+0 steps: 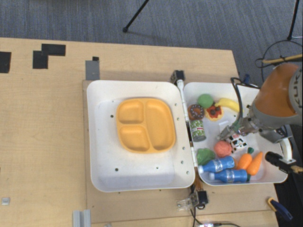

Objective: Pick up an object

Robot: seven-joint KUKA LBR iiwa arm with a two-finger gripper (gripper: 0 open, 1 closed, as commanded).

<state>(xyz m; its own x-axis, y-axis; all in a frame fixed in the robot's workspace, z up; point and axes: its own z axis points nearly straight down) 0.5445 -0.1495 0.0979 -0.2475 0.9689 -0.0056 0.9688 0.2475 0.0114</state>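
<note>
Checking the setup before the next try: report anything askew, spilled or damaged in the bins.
Nothing stands out. The yellow divided tray lies flat in the left bin; the toys, including the banana and two blue bottles, sit jumbled inside the right bin.

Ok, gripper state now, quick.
Gripper: low in the right bin over the toys; open or closed cannot be told.
</note>
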